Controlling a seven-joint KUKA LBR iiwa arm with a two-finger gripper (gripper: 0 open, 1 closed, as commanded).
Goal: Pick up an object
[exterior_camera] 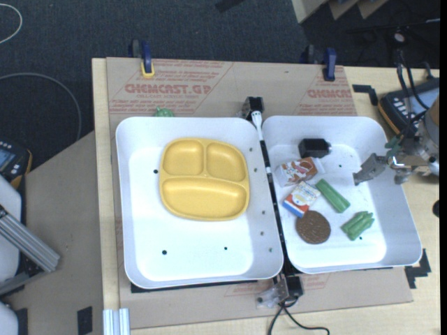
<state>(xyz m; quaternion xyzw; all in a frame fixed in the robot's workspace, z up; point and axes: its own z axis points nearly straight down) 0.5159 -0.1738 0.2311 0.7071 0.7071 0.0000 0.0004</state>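
Two white bins side by side on bench (70, 187) — left bin (140, 257), right bin (398, 243).

In left bin: yellow tray (204, 179), three compartments, far-centre, flat on floor.

In right bin, all in its left and middle part:
- black block (313, 147), far side.
- red-white packet (299, 169), just near of block.
- second packet (301, 199), white with red and blue, near-left of first, touching or almost touching green stick.
- green stick (332, 195), lying at a slant, right of packets.
- brown disc (313, 227), near of second packet, flat.
- green bunch (357, 225), right of disc, apart from stick.

Gripper (366, 171) over right part of right bin, entering from right edge, at bin's far-right zone. Nothing seen between fingers; cannot tell if spread or pressed together — too small and blurred. Well right of stick, far of bunch, not touching any item.

Blue clamps (145, 54) at bench's far edge. Cardboard sheet (209, 82) with red print under bins.
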